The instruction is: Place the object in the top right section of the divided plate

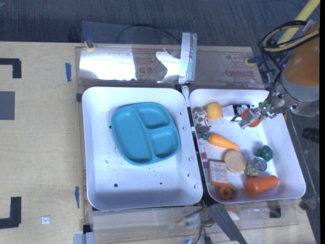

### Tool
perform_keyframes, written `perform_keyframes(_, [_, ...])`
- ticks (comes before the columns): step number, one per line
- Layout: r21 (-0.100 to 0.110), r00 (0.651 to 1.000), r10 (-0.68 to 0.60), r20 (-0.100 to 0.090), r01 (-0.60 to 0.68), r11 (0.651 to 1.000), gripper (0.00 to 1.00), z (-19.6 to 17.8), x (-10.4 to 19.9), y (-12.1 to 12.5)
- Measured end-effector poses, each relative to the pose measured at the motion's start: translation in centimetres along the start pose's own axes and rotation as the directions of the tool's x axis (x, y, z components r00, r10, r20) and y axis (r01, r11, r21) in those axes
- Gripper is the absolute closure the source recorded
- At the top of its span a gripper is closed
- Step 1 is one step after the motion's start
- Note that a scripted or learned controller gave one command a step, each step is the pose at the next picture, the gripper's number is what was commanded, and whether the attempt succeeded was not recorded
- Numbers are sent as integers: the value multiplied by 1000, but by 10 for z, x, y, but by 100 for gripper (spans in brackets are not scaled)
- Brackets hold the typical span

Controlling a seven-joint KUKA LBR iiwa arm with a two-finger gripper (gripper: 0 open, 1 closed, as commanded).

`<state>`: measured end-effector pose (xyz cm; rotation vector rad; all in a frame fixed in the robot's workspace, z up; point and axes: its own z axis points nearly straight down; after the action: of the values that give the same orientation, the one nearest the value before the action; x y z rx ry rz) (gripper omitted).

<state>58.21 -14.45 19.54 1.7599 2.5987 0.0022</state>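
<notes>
Nearest the camera, well clear of the gripper (259, 111) on its near side: a red-orange toy vegetable (261, 183), a tan disc (234, 161) and a toy carrot (223, 141), loose in the right bin (293, 156). Farther in, right at the gripper's tip: a small orange-red piece (247, 117), probably the object for the task, touching or just beside the tool, too blurred to tell which. Judged light, stiff and smooth plastic, liable to slip or roll; best taken across its narrow middle, squarely. Impossible to tell whether the gripper is apart, together or clamped on the piece. Just beyond on the view's left, a yellow toy lemon (214, 111). Well apart in the same direction, in the left bin (96, 151), the blue divided plate (132, 136), bare.
</notes>
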Motion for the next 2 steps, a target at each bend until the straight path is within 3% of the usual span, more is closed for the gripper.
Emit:
perform_keyframes(1, [0, 1000, 22, 1, -22, 1000, 100, -9, -33, 19])
perform_keyframes(2, [-1, 990, -140, 2, 140, 990, 100, 99, -66, -8])
